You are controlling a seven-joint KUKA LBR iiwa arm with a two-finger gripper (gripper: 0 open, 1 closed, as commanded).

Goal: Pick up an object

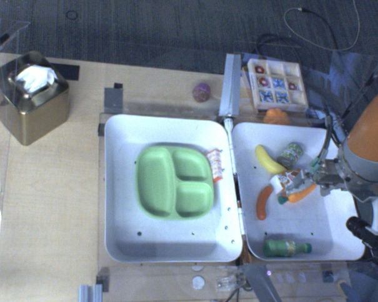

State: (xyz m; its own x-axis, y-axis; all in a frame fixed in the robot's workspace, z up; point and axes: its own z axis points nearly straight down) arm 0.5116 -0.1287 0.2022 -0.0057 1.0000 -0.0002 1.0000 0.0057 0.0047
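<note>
The right bin (335,238) holds a yellow banana (268,160), a grey-green can (292,152), a red sausage (262,203), an orange carrot (301,194), a small white and red packet (288,181) and a green bottle (287,248) lying near the front wall. My gripper (317,175) comes in from the right and sits low over the middle of this bin, right beside the carrot and the white and red packet. I cannot make out anything held in it.
The left bin (120,232) carries a green divided plate (174,180) with a small red and white wrapper (214,164) at its right edge. Behind the bins lie a tic-tac-toe board (276,84), a purple ball (201,91) and an orange object (277,116). A brown box (32,100) stands far left.
</note>
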